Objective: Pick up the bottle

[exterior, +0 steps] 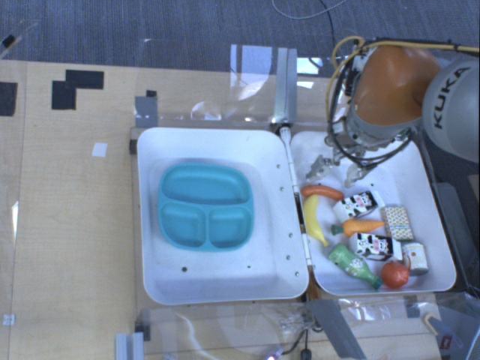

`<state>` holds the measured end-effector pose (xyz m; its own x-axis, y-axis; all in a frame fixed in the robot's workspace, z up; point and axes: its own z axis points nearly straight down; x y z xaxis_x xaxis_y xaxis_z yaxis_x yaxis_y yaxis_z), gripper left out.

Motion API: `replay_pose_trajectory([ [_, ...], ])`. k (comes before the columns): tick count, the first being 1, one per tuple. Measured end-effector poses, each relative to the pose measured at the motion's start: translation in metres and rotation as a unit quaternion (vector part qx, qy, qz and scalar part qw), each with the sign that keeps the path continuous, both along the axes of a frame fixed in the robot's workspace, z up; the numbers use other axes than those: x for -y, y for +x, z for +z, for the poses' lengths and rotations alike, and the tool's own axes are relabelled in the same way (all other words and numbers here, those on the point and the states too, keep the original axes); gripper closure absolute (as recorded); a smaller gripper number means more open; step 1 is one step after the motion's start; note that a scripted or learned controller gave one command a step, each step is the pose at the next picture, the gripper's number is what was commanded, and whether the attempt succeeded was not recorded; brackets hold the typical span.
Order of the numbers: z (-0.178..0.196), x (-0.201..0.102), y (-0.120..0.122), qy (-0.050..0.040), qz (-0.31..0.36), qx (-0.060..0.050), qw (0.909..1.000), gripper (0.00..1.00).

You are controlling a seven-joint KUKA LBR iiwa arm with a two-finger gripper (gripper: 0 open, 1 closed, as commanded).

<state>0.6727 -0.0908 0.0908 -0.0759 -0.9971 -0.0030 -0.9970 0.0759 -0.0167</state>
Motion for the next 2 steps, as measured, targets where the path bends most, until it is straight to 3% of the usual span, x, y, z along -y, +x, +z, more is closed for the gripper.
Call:
replay_pose_trajectory([
  [1, -0.0019, 0.0002, -0.0218, -0.0022, 0.158, -0.003, 0.9874, 0.0],
  [2, -0.0026, -0.0082, -0.0178, -0.0035, 0.331, -0.002, 0.9437, 0.0],
])
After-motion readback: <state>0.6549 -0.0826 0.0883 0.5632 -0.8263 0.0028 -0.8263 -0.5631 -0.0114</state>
